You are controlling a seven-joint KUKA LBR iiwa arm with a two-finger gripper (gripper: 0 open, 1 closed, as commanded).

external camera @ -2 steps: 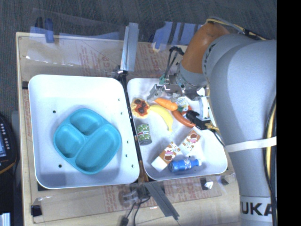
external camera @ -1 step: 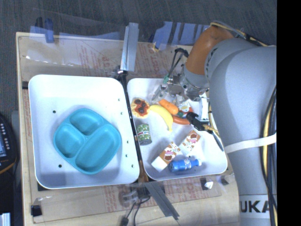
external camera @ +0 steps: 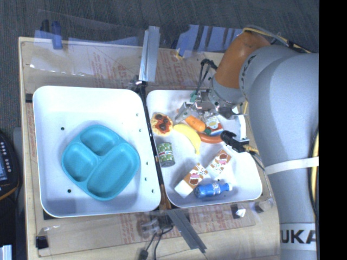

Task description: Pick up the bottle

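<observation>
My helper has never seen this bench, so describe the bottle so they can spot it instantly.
Look in the right-hand white bin, along its near edge. The bottle lies on its side there, next to the small cartons. It is the bin's one blue item.

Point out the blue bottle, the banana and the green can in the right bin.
blue bottle (external camera: 213, 189), camera view, middle of its body, lying on its side.
banana (external camera: 188, 136), camera view, middle of its yellow curve.
green can (external camera: 165, 154), camera view, its labelled side.
</observation>
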